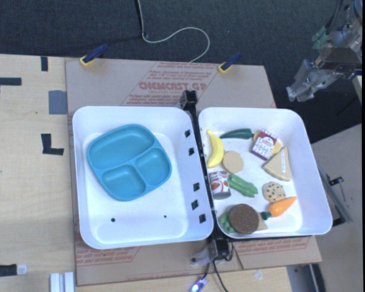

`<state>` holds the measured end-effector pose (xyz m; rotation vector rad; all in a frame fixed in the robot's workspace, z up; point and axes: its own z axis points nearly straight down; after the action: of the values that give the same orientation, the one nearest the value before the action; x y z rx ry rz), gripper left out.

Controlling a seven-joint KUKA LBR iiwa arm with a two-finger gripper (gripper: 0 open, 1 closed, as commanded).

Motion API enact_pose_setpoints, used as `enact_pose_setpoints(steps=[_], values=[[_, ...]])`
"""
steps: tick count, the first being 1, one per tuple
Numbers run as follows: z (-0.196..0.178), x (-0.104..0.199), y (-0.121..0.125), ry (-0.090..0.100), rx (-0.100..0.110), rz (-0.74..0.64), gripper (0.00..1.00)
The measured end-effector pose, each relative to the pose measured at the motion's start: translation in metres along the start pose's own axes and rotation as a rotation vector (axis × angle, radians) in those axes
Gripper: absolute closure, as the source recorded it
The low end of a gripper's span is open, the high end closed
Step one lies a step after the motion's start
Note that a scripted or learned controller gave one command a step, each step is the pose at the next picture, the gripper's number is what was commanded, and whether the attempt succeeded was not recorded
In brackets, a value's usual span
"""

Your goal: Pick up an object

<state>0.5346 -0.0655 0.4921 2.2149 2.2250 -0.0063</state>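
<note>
Smooth plastic is set against matt board and wood.

Both white bins are seen as smooth, faintly glossy plastic, as is the blue divided plate. The toy foods, such as the banana and carrot, are finished in smooth moulded plastic, while the cookie is given a speckled face. The printed cardboard sheet is matt and papery, and the counter is shown as pale, dull wood.
</note>
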Motion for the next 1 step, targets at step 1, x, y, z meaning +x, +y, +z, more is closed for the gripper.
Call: enact_pose_setpoints(steps=[1], values=[[-0.0099, 0.0002, 0.0004, -0.001, 0.0, 0.0, 1.0]])
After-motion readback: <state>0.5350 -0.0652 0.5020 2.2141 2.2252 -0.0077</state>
